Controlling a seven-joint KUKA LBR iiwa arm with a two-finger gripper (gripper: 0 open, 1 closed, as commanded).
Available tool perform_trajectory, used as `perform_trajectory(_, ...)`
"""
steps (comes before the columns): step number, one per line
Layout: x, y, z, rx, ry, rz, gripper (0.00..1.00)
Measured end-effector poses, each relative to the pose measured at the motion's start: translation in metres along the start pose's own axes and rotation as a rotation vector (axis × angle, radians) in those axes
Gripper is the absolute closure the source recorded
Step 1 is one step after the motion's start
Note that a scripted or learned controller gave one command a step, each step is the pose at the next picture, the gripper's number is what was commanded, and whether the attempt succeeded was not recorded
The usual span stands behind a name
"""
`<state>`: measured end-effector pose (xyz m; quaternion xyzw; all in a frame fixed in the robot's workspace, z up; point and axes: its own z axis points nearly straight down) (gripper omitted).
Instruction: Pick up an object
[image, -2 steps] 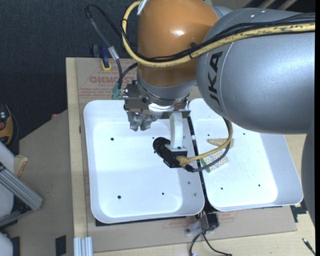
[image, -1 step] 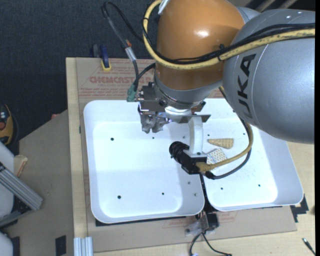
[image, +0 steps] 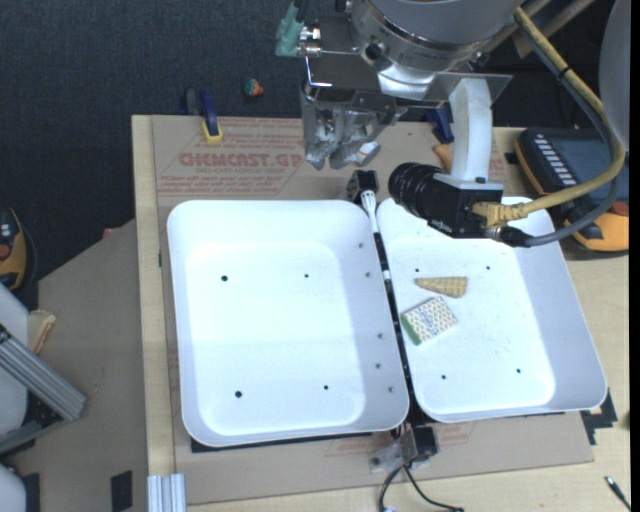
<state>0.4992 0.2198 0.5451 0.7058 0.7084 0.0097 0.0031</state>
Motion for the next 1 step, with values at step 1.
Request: perform_trajectory(1,-0.0034,-0.0064,0.1843,0.036,-0.017,0.006,1.00)
